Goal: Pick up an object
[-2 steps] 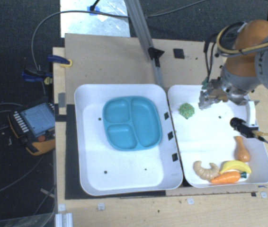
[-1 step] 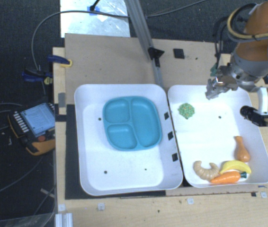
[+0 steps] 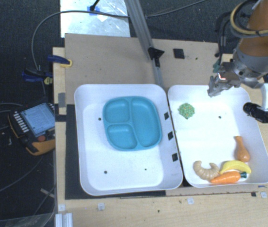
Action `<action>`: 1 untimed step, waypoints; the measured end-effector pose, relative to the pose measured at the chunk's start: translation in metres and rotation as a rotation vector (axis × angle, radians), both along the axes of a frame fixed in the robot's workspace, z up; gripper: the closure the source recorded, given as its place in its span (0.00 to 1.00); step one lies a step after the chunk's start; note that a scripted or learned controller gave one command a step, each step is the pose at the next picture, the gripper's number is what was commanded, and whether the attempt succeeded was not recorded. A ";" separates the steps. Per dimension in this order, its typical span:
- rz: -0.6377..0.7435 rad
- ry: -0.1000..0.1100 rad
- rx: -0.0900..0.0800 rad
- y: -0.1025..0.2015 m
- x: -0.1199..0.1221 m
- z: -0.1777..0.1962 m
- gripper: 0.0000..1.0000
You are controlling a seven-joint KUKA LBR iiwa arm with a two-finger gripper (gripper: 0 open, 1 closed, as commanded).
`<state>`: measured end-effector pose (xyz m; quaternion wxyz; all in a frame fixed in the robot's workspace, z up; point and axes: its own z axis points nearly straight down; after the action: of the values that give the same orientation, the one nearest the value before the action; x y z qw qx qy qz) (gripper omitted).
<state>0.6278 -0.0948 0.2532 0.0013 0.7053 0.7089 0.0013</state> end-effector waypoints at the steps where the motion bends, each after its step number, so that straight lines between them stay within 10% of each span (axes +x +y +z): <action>1: 0.003 0.004 0.001 0.046 -0.021 -0.013 1.00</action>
<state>0.6069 -0.0490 0.2400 -0.0006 0.7043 0.7099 0.0001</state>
